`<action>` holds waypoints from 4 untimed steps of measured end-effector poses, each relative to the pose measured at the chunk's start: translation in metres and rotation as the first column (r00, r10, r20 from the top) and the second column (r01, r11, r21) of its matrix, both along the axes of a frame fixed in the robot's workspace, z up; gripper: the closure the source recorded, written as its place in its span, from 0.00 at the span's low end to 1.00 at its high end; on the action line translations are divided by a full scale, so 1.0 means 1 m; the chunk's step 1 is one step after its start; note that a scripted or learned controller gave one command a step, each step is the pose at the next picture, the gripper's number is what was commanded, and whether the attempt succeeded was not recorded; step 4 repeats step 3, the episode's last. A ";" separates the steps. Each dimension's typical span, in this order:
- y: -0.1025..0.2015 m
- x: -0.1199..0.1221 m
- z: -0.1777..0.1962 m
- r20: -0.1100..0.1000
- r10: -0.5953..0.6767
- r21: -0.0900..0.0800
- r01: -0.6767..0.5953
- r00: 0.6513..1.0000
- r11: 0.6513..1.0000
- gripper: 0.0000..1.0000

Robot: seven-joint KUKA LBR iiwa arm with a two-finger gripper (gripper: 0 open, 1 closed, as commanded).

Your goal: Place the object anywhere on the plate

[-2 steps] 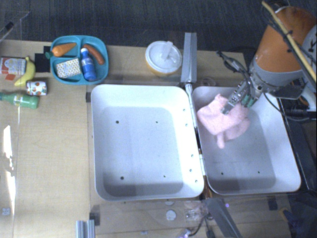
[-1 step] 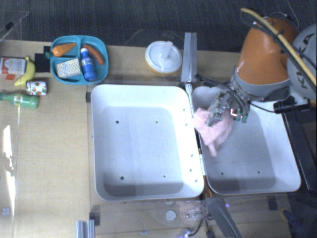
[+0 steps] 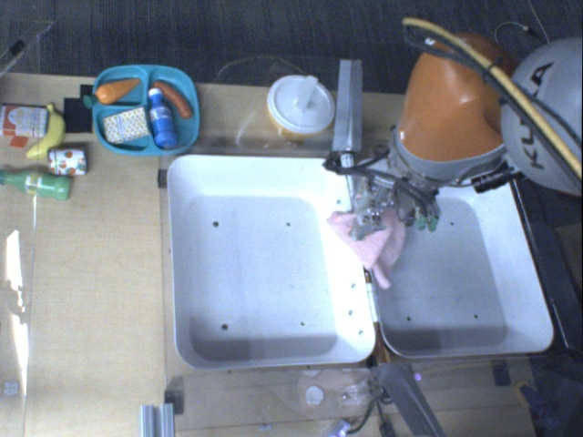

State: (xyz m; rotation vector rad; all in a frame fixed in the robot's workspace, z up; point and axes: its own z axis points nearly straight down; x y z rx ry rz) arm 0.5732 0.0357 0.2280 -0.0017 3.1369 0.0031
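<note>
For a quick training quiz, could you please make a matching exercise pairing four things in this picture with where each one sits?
Things:
1. pink cloth
2. blue tray
3. lidded cup
4. green bottle

Places:
A. behind the left bin, near the middle of the bench
B. far left edge of the bench
C. over the divide between the two bins, under the hand
D. behind the left bin's far left corner

Pairs: 1-C, 2-D, 3-A, 4-B
</note>
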 end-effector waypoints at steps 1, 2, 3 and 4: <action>0.046 -0.030 0.002 -0.001 0.004 0.000 -0.004 1.000 1.000 1.00; 0.096 -0.044 -0.002 0.000 0.004 0.001 -0.004 1.000 1.000 1.00; 0.095 -0.044 -0.002 0.000 0.004 0.001 -0.004 1.000 1.000 0.00; 0.095 -0.044 -0.002 0.000 0.004 0.001 -0.004 1.000 1.000 0.00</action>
